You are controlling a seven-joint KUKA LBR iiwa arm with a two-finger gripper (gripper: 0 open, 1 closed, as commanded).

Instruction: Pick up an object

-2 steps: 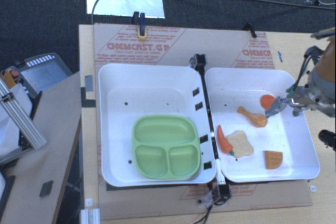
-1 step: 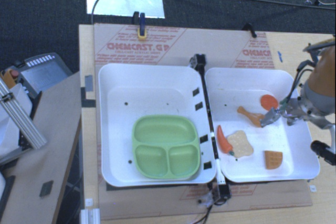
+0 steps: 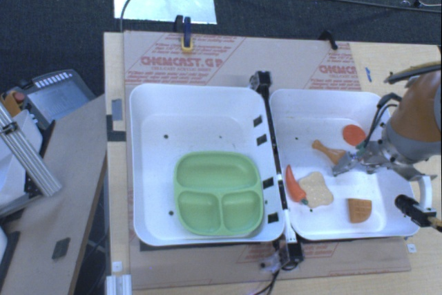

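Note:
The right bin point(image 3: 324, 106) holds several small items. A tan drumstick-shaped piece point(image 3: 326, 149) lies near its middle, and a red-orange round piece point(image 3: 353, 133) sits behind it to the right. A red carrot-like piece point(image 3: 295, 185) lies against the left wall, touching a pale bread slice point(image 3: 315, 190). An orange-brown block point(image 3: 359, 210) rests near the front. My gripper point(image 3: 343, 164) is low in this bin, its tip just right of the drumstick's thick end and in front of the round piece. Nothing visibly sits in its grasp.
The left bin point(image 3: 159, 107) carries a green divided plate point(image 3: 218, 191) toward its front. A black divider rail point(image 3: 269, 148) runs between the bins. The arm's orange band point(image 3: 418, 110) and grey wrist cover the right bin's right side. A grey box point(image 3: 59, 100) stands off the bench at left.

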